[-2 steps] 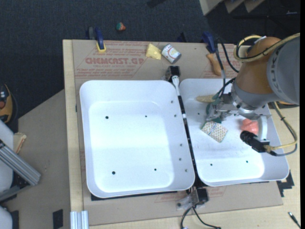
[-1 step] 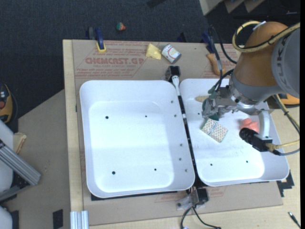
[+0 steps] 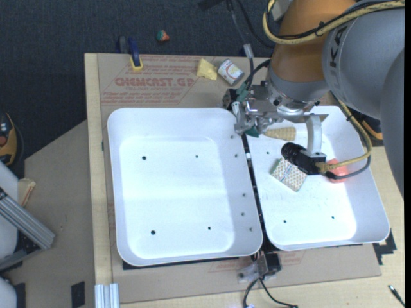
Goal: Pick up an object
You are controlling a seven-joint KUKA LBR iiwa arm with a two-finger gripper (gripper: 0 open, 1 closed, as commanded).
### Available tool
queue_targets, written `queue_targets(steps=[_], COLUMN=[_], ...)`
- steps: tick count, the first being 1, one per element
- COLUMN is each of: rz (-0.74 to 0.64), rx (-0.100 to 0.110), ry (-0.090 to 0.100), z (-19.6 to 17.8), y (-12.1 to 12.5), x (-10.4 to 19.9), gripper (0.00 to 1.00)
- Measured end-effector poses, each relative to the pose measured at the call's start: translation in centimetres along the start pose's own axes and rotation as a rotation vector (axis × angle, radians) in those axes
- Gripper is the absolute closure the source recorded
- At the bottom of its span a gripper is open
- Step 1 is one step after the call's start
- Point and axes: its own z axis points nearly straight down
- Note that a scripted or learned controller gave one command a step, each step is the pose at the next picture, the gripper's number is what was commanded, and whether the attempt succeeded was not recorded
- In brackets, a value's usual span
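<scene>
Several light, rigid objects (image 3: 302, 161) lie in the right bin (image 3: 359, 230); tool (image 3: 247, 124) state cannot be determined.

A robotics lab — arm (image 3: 359, 37) over taped-down bins (image 3: 180, 185).

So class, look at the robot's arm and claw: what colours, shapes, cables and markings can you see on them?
The arm is smooth, rounded grey casing with a glossy orange dome-like band above the wrist. Part of a dark letter marking shows on the grey casing. Yellow-and-black cables loop around the orange band. The claw is a metallic silver-grey block with wires and a small green part.
</scene>
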Motion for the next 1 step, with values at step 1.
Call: queue_targets(steps=[1], rz=[0.016], rx=[0.002], ry=[-0.005], z=[-4.5], y=[-0.34], x=[-5.26], gripper=[1.0])
